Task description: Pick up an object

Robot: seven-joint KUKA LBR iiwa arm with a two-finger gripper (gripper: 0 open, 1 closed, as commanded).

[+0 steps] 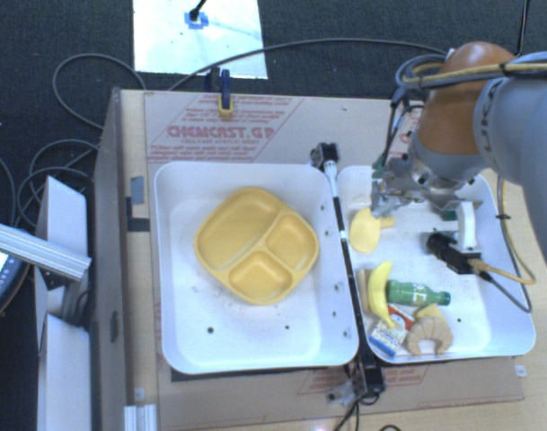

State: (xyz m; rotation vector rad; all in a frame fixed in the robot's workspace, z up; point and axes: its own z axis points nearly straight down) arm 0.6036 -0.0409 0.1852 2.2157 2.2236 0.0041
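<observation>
Pincer (387,197) low in right bin (511,330), far-left corner, over pale yellow piece (366,231), probably lining up grasp; cannot tell its state.

The left bin (179,330) held a divided tray (256,243) near its centre. In the right bin (507,326), a banana (378,287), bottle (417,293) and croissant (431,334) lay clustered near the front, beside the divider.

Pale yellow disc (366,232), right bin's left edge
</observation>
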